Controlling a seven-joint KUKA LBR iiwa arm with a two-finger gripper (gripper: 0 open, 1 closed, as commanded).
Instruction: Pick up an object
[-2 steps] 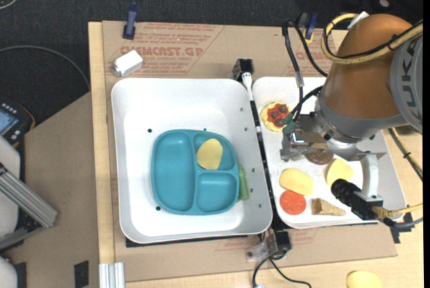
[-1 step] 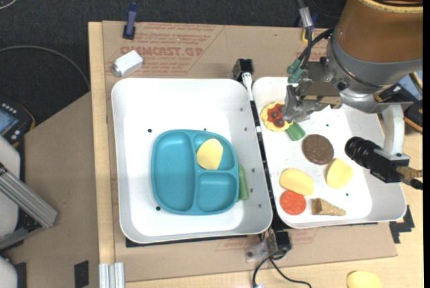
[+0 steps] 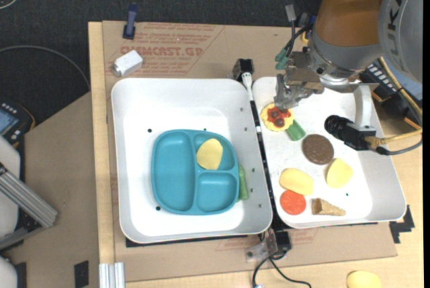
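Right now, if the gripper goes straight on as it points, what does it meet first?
Probably the yellow-and-red toy food piece beneath the gripper in the right white bin, though depth is unclear.

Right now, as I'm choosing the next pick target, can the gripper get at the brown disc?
Probably yes. The brown disc lies uncovered in the right bin, nothing on top, close beside the gripper, which is above the red and yellow toy.

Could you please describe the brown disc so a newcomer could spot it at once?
Start at the right-hand bin, near its middle. The brown disc lies just right of a green piece. It alone there is round and dark brown.
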